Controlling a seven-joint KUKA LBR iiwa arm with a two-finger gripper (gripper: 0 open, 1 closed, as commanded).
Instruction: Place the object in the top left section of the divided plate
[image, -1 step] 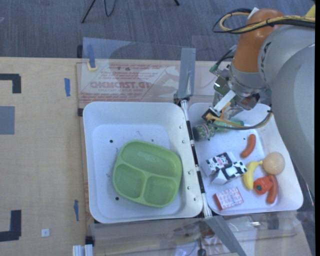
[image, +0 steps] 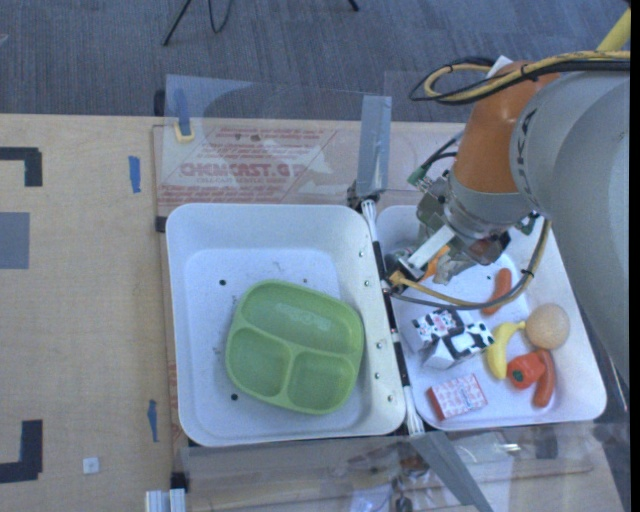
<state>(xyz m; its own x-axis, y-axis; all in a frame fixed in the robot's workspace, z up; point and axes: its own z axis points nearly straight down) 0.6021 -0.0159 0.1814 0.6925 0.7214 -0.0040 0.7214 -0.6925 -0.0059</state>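
Gripper (image: 440, 255) hangs low over the right bin (image: 580, 400), at that bin's 10 o'clock corner. Whether it is apart or closed I cannot tell, and a small orange sliver beside it is too unclear to name.

The task names no single object. I judge the likeliest to be the black-and-white toy cow (image: 455, 335), lying just toward 6 o'clock from the gripper. It looks light, stiff and smooth, so it is best pinched across its narrow middle. Its long axis runs roughly from 9 to 3 o'clock.

The green divided plate (image: 231, 360) sits in the left bin (image: 190, 300) with 1 large section toward 12 o'clock.
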